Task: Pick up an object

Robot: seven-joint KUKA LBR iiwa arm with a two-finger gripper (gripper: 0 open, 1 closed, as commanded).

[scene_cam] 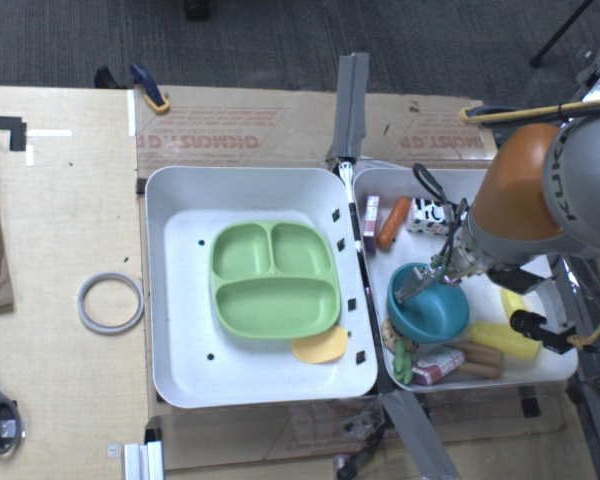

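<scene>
Gripper [417, 286] (finger state cannot be told) sits at the teal bowl [435, 313]'s rim in the right bin [555, 368]; grasp step, next 1 firm pinch and lift.

Green divided plate [275, 280], yellow disc [320, 347], teal bowl [432, 313], orange carrot [392, 222], white bins [170, 268].

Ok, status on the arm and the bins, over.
Claw over blue bowl, right bin. Nothing seen held. Carrot, toys crowd bowl. Green plate in left bin.
</scene>
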